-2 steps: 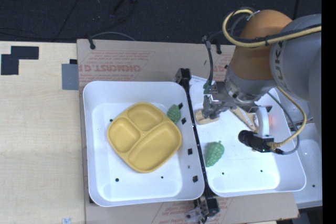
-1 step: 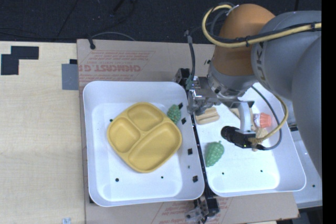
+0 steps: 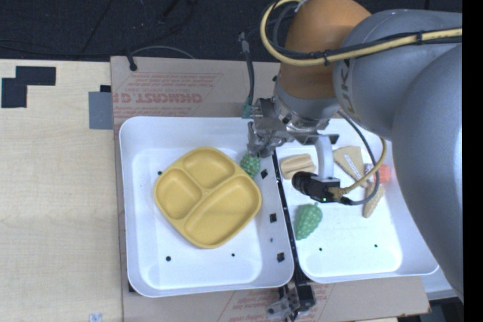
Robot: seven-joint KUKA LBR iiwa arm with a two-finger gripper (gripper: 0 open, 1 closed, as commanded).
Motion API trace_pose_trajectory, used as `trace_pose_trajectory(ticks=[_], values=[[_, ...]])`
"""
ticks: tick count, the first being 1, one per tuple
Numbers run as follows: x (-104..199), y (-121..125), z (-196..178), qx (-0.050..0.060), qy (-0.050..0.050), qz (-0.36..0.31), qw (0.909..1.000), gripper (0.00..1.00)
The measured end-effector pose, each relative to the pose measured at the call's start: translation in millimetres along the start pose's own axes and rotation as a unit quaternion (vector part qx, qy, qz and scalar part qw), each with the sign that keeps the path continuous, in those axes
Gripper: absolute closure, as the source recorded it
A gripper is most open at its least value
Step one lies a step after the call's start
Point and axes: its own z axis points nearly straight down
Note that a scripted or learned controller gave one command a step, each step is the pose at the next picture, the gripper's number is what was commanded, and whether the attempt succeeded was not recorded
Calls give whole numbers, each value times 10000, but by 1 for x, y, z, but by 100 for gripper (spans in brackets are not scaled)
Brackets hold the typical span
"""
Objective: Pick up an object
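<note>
From my remote seat I read the left bin (image 3: pixel 143 162) first: a yellow divided plate (image 3: pixel 207 196) lies flat in its middle, turned cornerwise, which I take as loose scatter, not careful placing. Just off the plate's upper right corner, hard against the wall between the bins, sits a small green object (image 3: pixel 250 163), and the gripper (image 3: pixel 258 141) hangs right above it with the tips at or touching its top. I judge that to be the thing in play, though I cannot tell whether the pincer is released or clenched, since the tips blur into the green. Across the divider, the right bin (image 3: pixel 355 256) holds a tan block (image 3: pixel 296 164), a green bunch of grapes (image 3: pixel 307 221) near the wall, and pale wedge pieces (image 3: pixel 358 166) further right under the arm.
</note>
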Motion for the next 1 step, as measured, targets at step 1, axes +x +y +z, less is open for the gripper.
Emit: trace_pose_trajectory(ticks=[1], values=[[-1, -1, 0, 9, -5, -1, 10000, 0]])
